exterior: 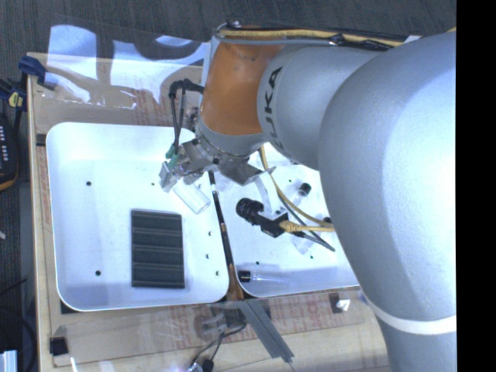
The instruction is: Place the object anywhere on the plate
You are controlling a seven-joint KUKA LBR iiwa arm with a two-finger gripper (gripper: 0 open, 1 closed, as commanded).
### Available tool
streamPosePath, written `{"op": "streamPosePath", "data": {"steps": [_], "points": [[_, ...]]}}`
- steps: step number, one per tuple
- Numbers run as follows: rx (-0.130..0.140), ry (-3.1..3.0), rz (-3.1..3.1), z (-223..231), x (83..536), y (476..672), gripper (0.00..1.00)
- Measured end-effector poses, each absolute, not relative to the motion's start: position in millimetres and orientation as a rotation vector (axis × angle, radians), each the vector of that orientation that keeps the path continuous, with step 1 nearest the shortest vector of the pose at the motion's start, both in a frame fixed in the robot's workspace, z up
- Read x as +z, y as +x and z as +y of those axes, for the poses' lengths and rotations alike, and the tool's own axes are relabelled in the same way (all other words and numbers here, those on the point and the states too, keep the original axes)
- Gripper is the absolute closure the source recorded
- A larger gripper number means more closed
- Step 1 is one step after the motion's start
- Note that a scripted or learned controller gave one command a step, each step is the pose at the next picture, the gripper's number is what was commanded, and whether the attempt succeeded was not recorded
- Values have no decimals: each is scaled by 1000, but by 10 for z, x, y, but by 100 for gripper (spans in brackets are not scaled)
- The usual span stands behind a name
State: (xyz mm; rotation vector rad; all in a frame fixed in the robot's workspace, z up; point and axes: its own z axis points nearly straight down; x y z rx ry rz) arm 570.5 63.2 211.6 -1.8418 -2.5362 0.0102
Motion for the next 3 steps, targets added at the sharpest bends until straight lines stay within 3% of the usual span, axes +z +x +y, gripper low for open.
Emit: {"op": "streamPosePath", "data": {"steps": [1,2,3], "points": [[15,-2095,-2333,1504,1733,4770,100],[6,-2134,-2302,-96,1891,4775,100],[8,-2085,-2346,557,1891,4765,100]]}}
